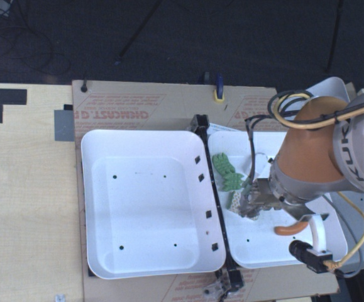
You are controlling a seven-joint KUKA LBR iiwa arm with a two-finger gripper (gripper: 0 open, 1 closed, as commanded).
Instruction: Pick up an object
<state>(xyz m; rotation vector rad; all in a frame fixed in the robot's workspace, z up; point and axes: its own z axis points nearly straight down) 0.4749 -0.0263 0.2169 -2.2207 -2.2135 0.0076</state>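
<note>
Camera view — green object lies just left of the claw

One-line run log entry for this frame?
arm: over right white bin | gripper: low beside green knobbly object | orange sausage-shaped object: on bin floor | grasp: unconfirmed

Left bin open — arm crowds right bin.

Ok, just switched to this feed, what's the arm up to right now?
The arm is reaching into the right bin, its gripper down among the objects near the bin's left wall. A green object lies just beside it, and an orange object sits toward the bin's right. Nothing is visibly lifted yet. The left bin is untouched.
</note>
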